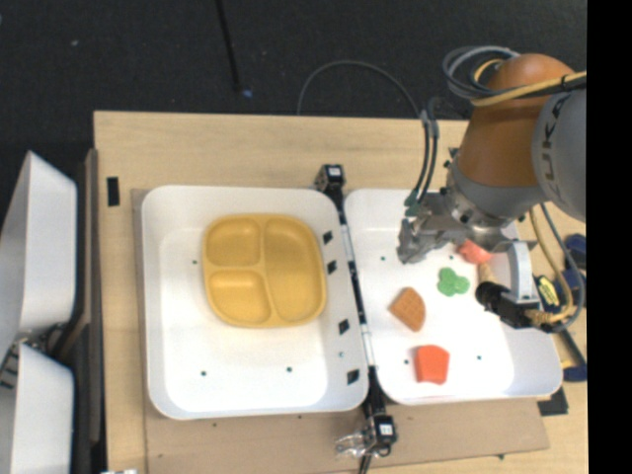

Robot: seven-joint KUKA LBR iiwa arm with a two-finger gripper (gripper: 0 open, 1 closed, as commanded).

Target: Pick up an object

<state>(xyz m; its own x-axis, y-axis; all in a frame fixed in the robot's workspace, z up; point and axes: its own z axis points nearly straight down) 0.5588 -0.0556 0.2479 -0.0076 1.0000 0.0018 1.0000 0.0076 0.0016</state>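
On the pale wooden bench (118, 156), two shallow white bins sit side by side: the left white bin (168, 363) carries a yellow plastic plate with three compartments (264, 270) near its middle, and the right white bin (494, 373) holds the small pieces. Over the right bin's far edge hangs the grey arm with its orange band (509, 117), and beneath it the tool (423, 240) sits low above the bin floor near the far left corner; whether it is open or closed cannot be told, and nothing is seen in it. Toward the near edge of the right bin lies an orange-red blocky piece (431, 363), the biggest of the loose things. Just beyond it, nearer the bin's middle, is a brown rounded wedge like a toy bread slice (408, 308). Toward the right edge lies a small green clover-shaped piece (453, 282), and close behind it a small pink-red piece (474, 253), partly under the arm. All look like light, stiff toy pieces, probably smooth and a little slippery. The brown wedge stands apart from its neighbours and is nearest the tool, so it seems the likeliest pick, best taken across its narrower width.
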